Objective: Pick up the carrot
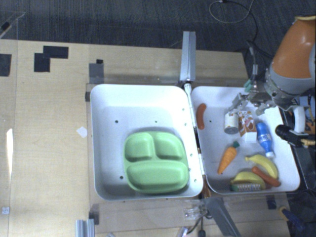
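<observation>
From my screen the table looks like pale wood, matt and smooth. Both bins read as white plastic with a soft sheen; the left bin holds a green divided plate of smooth, slightly glossy plastic. In the right bin, the carrot at about 6 o'clock looks like matt orange plastic with a dark green cap. At 3 o'clock the blue bottle is shiny plastic, and the small can beside it looks metallic grey. The bananas appear smooth and waxy. The post at 12 o'clock is brushed metal. The arm's orange band is glossy.
</observation>
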